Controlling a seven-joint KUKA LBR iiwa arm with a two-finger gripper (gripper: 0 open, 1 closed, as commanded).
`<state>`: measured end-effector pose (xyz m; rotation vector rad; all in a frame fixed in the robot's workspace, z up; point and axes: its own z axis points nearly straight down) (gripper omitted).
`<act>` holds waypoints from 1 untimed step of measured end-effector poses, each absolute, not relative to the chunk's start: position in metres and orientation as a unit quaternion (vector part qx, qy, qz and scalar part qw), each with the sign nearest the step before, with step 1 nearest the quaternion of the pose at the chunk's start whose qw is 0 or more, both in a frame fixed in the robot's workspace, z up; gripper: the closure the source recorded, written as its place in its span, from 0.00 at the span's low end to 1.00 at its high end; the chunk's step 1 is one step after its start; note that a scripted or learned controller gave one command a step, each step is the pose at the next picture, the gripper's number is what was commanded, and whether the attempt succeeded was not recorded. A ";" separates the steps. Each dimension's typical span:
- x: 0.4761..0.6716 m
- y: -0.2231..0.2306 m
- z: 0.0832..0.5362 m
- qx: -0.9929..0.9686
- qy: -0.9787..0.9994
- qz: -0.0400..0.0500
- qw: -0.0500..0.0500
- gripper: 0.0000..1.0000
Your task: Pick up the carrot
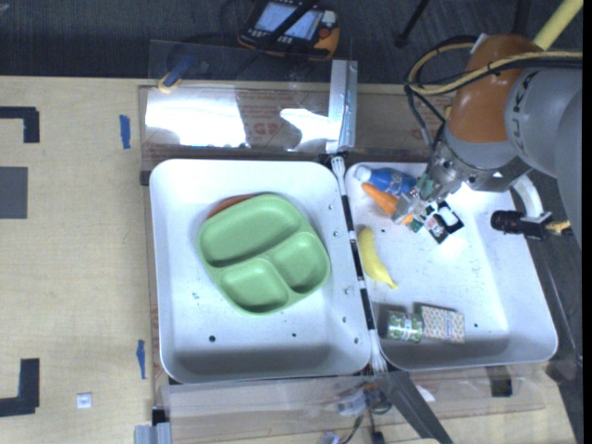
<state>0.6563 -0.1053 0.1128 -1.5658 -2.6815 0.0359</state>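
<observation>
The carrot (379,196), a short orange piece, lies at the back left of the right bin (490,294), pressed against a blue and white packet (386,178). My gripper (419,213) is low in the same bin, just right of the carrot's right end and close to or touching it. The view does not show anything held in it. The grey arm with its orange band (481,109) comes down from the upper right.
A yellow banana (375,257) lies by the right bin's left wall. A small can (403,326) and a flat box (442,324) sit at the front. In the left bin (185,322), a green divided plate (264,252) covers something red-orange.
</observation>
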 end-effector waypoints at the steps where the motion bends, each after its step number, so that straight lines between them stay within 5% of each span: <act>1: 0.658 -0.041 0.185 -0.620 -0.785 -0.001 -0.002 1.00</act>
